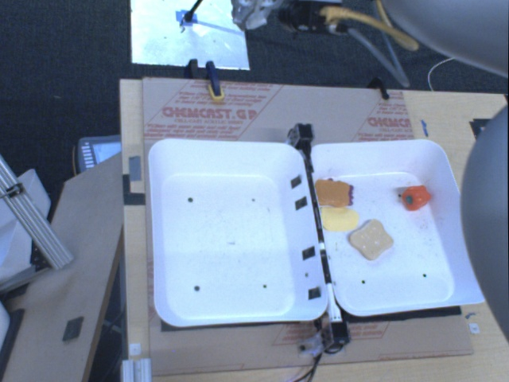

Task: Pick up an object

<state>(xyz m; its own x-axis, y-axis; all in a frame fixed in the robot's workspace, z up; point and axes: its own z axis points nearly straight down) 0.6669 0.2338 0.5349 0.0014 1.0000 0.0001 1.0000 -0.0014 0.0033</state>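
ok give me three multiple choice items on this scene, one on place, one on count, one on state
1. Which bin holds the objects?
A. left bin
B. right bin
C. both bins

2. How many objects lie in that bin?
A. two
B. four
C. six

3. How does the orange object lie relative to the rest?
A. stacked on the toast
B. apart, near the bin's right wall
C. outside the bin

Answers:
1. B: all objects sit in the right bin, none in the left bin.
2. B: a brown piece, a yellow piece, the toast and the orange object.
3. B: it sits alone toward the right wall, with bare floor between it and the others.
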